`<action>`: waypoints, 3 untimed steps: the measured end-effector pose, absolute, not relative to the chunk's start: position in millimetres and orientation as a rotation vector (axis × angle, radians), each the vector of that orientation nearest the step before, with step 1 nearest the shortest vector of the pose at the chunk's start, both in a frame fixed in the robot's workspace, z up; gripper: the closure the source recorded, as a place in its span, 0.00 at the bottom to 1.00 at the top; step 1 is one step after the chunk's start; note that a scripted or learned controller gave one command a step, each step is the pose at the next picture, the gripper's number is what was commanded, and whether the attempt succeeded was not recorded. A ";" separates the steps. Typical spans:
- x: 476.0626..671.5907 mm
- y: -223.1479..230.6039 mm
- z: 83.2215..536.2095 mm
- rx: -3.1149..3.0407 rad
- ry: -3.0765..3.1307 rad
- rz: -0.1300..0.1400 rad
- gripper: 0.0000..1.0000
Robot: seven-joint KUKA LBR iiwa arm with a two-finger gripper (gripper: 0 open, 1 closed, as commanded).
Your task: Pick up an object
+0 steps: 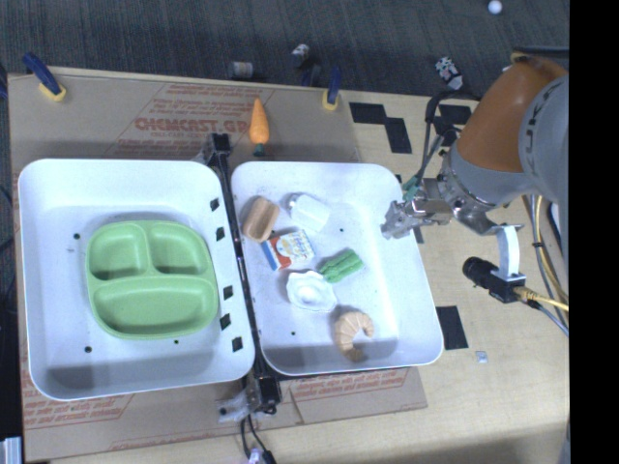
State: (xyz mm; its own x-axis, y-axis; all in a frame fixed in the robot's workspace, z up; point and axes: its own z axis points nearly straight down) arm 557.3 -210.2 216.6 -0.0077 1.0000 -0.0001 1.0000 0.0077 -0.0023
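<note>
The right bin (387,327) holds several small items: a tan bread roll (259,217), a clear white packet (308,209), a red, white and blue carton (289,249), a green pod-shaped toy (340,266), a white cup (310,290) and a croissant (353,330). My gripper (398,219) hangs over the right rim of that bin, above and to the right of the green toy. Nothing shows between its fingers.
The left bin (39,259) holds a green sectioned plate (150,278). An orange carrot toy (258,122) lies on the cardboard behind the bins. Blue clamps (44,77) hold the cardboard's back edge. Bare bench lies to the right of the bins.
</note>
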 end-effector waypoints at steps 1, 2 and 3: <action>645.2 -210.7 275.8 -2.217 -2.230 -0.002 1.00; 655.8 -87.7 197.1 -2.209 -2.227 0.003 1.00; 590.3 -46.0 262.9 -2.213 -2.228 0.000 1.00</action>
State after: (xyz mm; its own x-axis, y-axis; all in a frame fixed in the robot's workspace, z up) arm 590.3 -46.0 262.9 -0.0066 1.0000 0.0012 1.0000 0.0066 -0.0008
